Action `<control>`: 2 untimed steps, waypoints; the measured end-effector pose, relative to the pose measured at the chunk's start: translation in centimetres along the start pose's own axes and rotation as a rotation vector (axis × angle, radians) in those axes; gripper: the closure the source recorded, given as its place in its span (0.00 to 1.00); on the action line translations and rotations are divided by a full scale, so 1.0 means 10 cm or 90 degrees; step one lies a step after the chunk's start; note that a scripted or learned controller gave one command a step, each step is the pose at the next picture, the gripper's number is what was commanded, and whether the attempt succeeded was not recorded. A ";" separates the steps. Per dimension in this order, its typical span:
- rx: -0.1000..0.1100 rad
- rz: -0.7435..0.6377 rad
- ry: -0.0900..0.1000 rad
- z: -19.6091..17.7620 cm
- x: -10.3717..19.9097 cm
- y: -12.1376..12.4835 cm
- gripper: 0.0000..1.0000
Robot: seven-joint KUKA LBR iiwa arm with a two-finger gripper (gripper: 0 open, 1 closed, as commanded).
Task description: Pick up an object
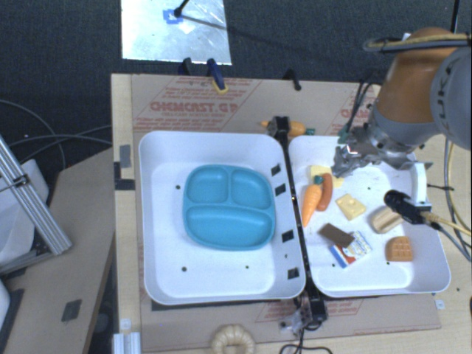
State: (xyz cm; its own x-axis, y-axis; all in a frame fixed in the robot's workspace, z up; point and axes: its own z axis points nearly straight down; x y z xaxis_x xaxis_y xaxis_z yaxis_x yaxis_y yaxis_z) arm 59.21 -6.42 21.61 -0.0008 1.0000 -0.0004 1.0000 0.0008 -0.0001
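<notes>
End effector (pixel 345 161) low over right bin (pixel 435 271), just up-right of carrot (pixel 313 199), likely lining up a pick; grip state impossible to tell. Beside carrot: one cheese wedge (pixel 351 206), one chocolate bar (pixel 336 234), one waffle (pixel 400 248). Left of carrot, one blue plate (pixel 227 206)

You have the gripper (pixel 345 161) hanging over the right bin (pixel 428 271), just beside the carrot (pixel 312 203) on its far right side. Using that carrot as your marker: a cheese wedge (pixel 351 206) lies to its right, a brown bar (pixel 335 234) below right, a waffle (pixel 400 248) farther right. The blue divided plate (pixel 227 206) sits to its left, in the left bin (pixel 158 198)
</notes>
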 end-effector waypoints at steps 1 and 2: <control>-0.002 -0.003 0.000 -0.16 0.07 0.12 1.00; -0.001 0.000 0.000 -0.13 -0.06 0.10 1.00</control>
